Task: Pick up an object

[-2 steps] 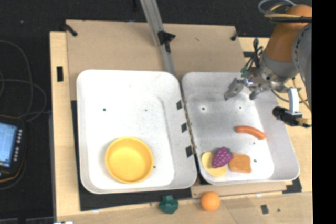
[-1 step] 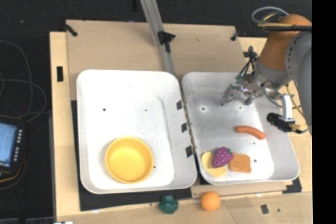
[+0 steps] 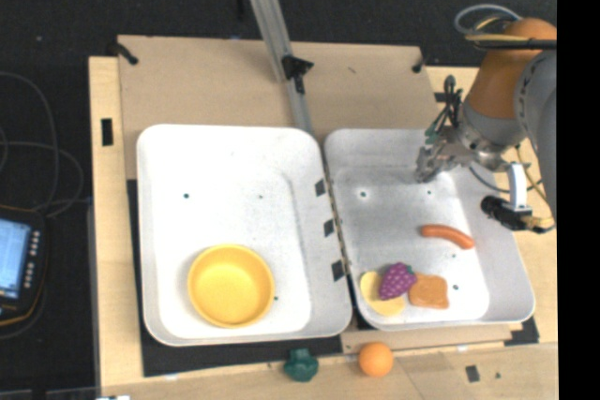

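- Camera view, hand (image 3: pixel 429 166): at the end of the grey arm (image 3: pixel 502 98) with the orange band, coming in from the right, low over the upper part of the right bin (image 3: pixel 375 155). Too small and dark to read; can't tell how far open it is or whether it touches the bin floor. Nothing visible between its tips.
- Candidate objects, all in the right bin, well apart from the hand:
  - orange-red sausage shape (image 3: pixel 447 236), lying flat, right of centre, nearest to the hand.
  - purple grape bunch (image 3: pixel 397 277) at the bottom edge, sitting on top of a pale yellow piece (image 3: pixel 379 293).
  - orange-brown chunk (image 3: pixel 429 292) just beside the grapes, on their right.
- Left bin (image 3: pixel 225 164): yellow bowl (image 3: pixel 231 285) upright in the lower-left part, rest of the floor bare white with a few dark specks.
- Bins sit side by side, touching along the middle, with small dark clips on the seam.
- Desk (image 3: pixel 197 80): tan board. Outside the bins on the front edge: orange ball (image 3: pixel 375 359) and a small green object (image 3: pixel 301 365), near each other.
- Grey metal rail (image 3: pixel 267 14) runs at a slant from top centre down to the bins' upper seam.
- Room: dark floor around the desk, a handheld pendant with lit screen (image 3: pixel 14 262) at the left edge, cables looping near it.
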Controlling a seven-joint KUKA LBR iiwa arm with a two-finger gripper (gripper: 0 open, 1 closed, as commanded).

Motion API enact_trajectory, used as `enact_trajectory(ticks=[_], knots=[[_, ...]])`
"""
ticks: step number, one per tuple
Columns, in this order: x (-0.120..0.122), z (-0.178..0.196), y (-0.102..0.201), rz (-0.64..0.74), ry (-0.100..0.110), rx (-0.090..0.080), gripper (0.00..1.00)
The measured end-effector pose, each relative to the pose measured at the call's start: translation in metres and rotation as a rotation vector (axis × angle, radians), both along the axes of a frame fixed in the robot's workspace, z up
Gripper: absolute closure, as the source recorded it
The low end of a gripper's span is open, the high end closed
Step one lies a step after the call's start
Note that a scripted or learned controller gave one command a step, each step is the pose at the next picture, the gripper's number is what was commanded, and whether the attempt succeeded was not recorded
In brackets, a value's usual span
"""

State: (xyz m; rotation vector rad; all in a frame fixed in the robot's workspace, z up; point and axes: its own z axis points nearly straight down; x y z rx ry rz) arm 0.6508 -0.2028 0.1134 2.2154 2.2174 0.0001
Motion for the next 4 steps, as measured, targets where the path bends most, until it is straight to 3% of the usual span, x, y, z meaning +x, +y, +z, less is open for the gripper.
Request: enact_trajectory(ticks=[2,4], knots=[[0.01,0.106,0.004,0.003,-0.003,0.003,1.0],[-0.017,0.11,0.111,0.006,0.004,0.007,1.0]])
